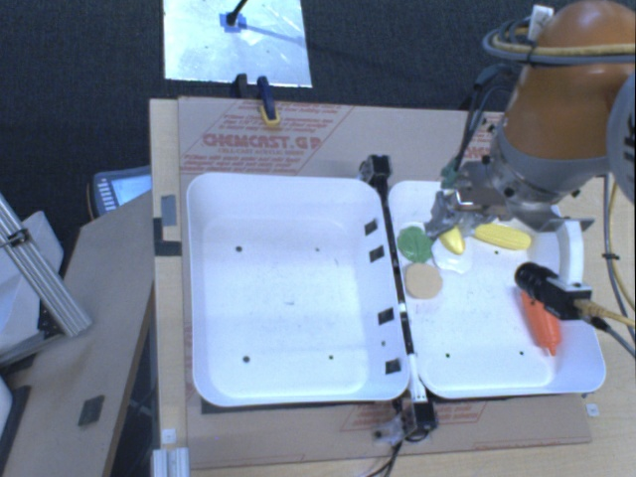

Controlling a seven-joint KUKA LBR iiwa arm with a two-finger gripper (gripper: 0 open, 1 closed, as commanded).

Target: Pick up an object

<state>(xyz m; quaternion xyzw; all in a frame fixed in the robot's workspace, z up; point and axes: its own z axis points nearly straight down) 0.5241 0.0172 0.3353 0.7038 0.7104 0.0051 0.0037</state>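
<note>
The right bin [497,366] holds several small items. A green rounded piece [414,243] lies near its left wall, with a tan disc [423,281] just in front of it. A small yellow piece [453,239] sits right of the green one, and a yellow corn cob [503,236] lies further right. An orange carrot [543,328] rests near the bin's right side. My gripper [446,215] hangs low over the bin's back left part, directly above the small yellow piece and beside the green one. Nothing is visibly held.
The left bin [288,286] stands beside the right one, joined along a seam with black clips [379,254]. Both sit on a cardboard sheet [298,132]. A shiny foil square [237,28] lies beyond the bench. The arm's bulky orange wrist [571,78] looms over the right bin's back.
</note>
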